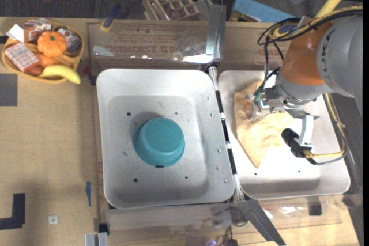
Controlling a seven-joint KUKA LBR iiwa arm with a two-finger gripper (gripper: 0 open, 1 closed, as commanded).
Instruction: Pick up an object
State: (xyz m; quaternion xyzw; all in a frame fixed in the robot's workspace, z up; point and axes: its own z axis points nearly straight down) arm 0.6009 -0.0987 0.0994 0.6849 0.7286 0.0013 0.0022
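A: Where's the arm rn?

B: Reaching in from the right, over the right bin (340, 181). Grey body, orange band above the wrist, w/ the gripper (260, 105) low in that bin's upper-left part.

A: Open or closed? Got anything?

B: Can't tell. The wrist covers the tip from this angle, so no way to say it has hold of anything.

A: What's under it?

B: A tan cloth (259, 138), crumpled, roughly triangular, lying on the floor of the right bin. Wide end is up by the gripper, narrow point is toward the bin's front. Gripper sits right at the cloth's upper edge; contact looks likely but I can't confirm.

A: Other bin?

B: Left bin (115, 89) has a teal bowl (160, 142), upside down, about mid-floor, slightly toward the front. Well apart from the arm, w/ the divider between the bins in between.

A: Cables?

B: Black and yellow cable loops off the wrist, plus a black connector (292, 143) hanging over the right bin's middle, just beside the cloth's right edge.

A: Anything else on the bench?

B: Far left, a wooden tray (11, 57) w/ toy food: small orange pumpkin (52, 43), banana (61, 72) at the front rim, a few little boxes. Behind the left bin lies a clear plastic sheet (155, 43).
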